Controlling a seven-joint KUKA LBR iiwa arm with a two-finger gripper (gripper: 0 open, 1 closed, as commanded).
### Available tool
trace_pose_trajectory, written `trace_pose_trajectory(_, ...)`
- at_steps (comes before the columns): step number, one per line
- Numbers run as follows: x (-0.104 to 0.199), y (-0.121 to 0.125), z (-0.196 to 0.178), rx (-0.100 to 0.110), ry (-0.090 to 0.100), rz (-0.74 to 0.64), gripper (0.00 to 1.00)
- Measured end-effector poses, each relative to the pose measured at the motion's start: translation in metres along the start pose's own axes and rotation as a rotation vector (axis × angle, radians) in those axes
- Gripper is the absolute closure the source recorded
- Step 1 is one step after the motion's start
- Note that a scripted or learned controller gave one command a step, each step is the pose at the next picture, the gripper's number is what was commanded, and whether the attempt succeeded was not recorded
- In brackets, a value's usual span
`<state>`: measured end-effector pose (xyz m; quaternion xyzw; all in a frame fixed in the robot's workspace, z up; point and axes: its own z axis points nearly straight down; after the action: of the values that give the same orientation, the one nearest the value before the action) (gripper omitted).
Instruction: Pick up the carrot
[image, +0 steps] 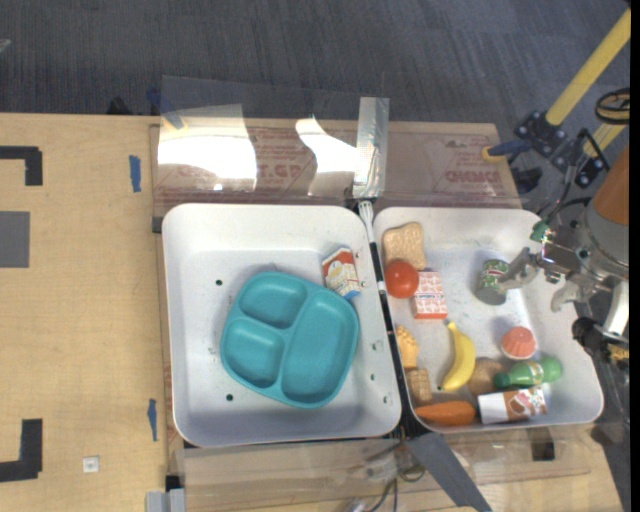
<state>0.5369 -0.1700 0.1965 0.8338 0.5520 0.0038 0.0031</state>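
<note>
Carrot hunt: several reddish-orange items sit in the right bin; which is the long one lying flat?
The carrot, at the bin's near edge beside the bottle; the others are round.

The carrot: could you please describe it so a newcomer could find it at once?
Look in the right bin, along its near edge towards the left corner. The carrot lies flat there, below the banana and left of a white bottle: a plain orange, tapered stick.

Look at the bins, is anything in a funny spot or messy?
A bit. The little carton leans tilted on the teal plate's rim in the left bin, away from the other food. In the right bin, the carrot sits squeezed against the front wall beside a lying bottle.
</note>
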Motion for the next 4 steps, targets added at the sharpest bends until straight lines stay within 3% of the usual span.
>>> trace_pose_trajectory(1,0.009,-0.059,0.101,0.002,0.000,0.055,0.00)
trace_pose_trajectory(2,0.048,-0.007,0.108,0.002,-0.004,0.354,0.00)
trace_pose_trajectory(3,0.010,-0.056,0.095,-0.013,0.012,0.300,0.00)
trace_pose_trajectory(4,0.068,0.017,0.109,0.003,-0.003,0.684,0.00)
